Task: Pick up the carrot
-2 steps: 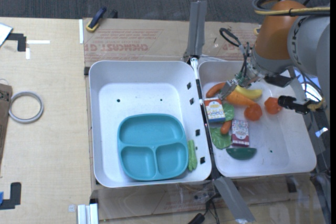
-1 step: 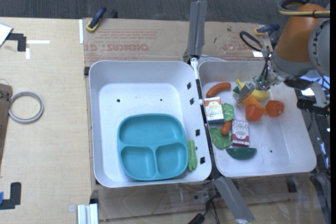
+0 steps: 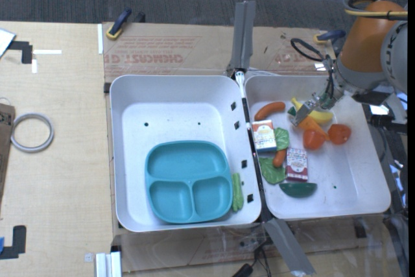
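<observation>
**Pincer hangs low over toy food in right bin's far half**

The pincer [image 3: 316, 104] of the grey KUKA arm [image 3: 373, 42] sits just above a yellow toy piece [image 3: 316, 117] in the far half of the right bin [image 3: 363, 198], its dark tip close against a small grey-green item [image 3: 298, 113]; whether it is apart or together cannot be told from this slanted overhead view, and nothing is seen between its tips. The carrot [image 3: 269, 109], an orange tapered toy, lies tilted near the right bin's far-left corner, apart from the pincer and just beyond a small red-and-white carton [image 3: 264, 137]. Two round orange-red pieces, one [image 3: 314, 139] just beside the yellow toy and the other [image 3: 339, 133] nearer the bin's right wall, rest near the bin's middle. A green leaf-shaped piece [image 3: 281, 139] touches the carton's right side, with a short orange-red piece [image 3: 279, 158] below it and a larger green leaf [image 3: 272, 172] toward the bin's near-left corner. A second red-and-white carton [image 3: 297, 164] stands beside them, and a dark green piece [image 3: 298, 189] lies just in front of it, toward the near edge. In the left bin [image 3: 130, 113], a teal divided plate [image 3: 189, 180] occupies the near half, with a green strip [image 3: 237, 191] along its right edge against the bin's right wall. On the wooden bench [image 3: 58, 204] to the left, a roll of tape [image 3: 30, 132] lies well apart from both bins.
</observation>
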You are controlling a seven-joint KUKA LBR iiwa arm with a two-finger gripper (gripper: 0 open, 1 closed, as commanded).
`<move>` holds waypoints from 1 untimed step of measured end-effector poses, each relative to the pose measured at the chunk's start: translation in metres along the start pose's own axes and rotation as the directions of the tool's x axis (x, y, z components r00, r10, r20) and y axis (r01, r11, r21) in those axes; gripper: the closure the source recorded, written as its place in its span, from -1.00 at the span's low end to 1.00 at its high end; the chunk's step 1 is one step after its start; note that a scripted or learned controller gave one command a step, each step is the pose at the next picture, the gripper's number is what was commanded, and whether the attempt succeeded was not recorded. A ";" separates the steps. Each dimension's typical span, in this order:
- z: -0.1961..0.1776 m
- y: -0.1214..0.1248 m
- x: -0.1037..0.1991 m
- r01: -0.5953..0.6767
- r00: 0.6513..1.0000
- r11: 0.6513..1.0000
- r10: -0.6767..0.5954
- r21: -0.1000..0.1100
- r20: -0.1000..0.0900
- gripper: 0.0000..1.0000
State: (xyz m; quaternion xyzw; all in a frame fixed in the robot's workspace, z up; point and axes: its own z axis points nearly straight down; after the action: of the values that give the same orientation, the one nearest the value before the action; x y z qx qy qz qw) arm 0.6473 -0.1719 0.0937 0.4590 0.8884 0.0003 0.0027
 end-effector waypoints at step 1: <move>-0.010 0.000 -0.001 -0.003 1.000 1.000 0.003 -0.003 0.003 1.00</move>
State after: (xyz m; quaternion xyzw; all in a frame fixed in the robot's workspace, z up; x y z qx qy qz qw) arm 0.6482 -0.1724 0.1038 0.4601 0.8878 0.0008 0.0046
